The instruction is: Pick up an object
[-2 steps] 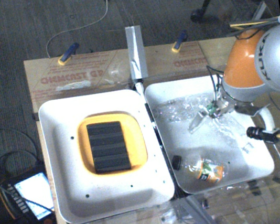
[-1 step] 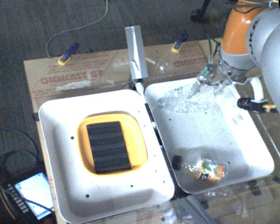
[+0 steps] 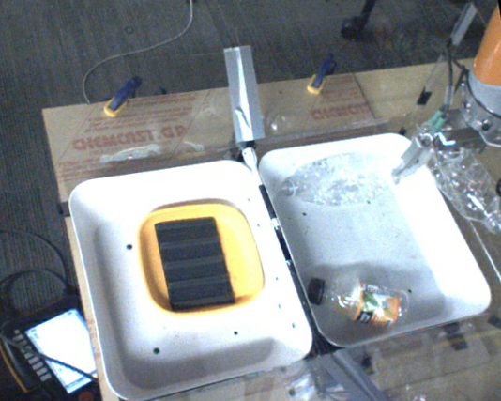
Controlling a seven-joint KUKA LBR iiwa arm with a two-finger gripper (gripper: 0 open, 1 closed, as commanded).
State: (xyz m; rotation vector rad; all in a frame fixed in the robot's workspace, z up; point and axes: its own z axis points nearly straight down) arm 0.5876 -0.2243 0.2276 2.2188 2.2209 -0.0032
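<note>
Camera view: the fingers (image 3: 423,149) are seen at the right bin's (image 3: 382,220) far edge; their state cannot be told. A bottle (image 3: 363,303) lies in this bin, well apart, probably not yet reached.

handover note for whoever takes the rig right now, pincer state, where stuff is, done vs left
Pincer: at the right bin's upper right rim. A crumpled clear plastic item hangs just below it over the rim; whether it is gripped is unclear.
Left bin: yellow tray with a black ridged insert, centred.
Right bin: plastic bottle with black cap and orange label lying near the front wall; clear crinkled plastic near the back.
Done: no confirmed pick.
Left: check for a grasp, otherwise retry on an object.
</note>
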